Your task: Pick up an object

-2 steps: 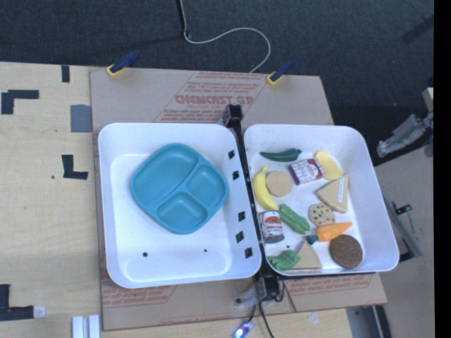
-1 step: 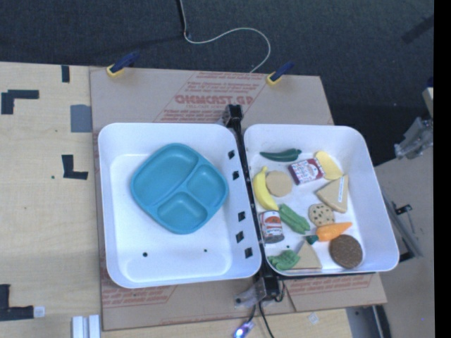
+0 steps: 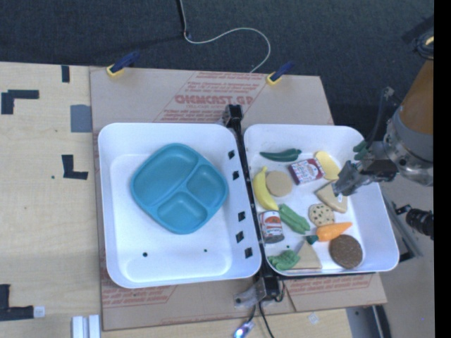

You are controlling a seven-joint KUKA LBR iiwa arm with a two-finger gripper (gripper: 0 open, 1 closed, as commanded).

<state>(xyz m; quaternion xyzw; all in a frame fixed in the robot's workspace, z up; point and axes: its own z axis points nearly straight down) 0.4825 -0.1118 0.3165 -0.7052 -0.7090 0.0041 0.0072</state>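
Camera view: cardboard point(image 3: 211, 97) print unreadable; pincer point(image 3: 347, 183) state unclear over right bin point(image 3: 373, 255).

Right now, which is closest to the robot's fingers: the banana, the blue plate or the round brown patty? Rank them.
From the gripper:
1. Brown patty, just below it in the right bin's corner.
2. Banana, across that bin by the divider.
3. Blue plate, in the left bin.

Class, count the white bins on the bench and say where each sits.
2. The left bin holds a blue plate; the right bin holds toy foods.
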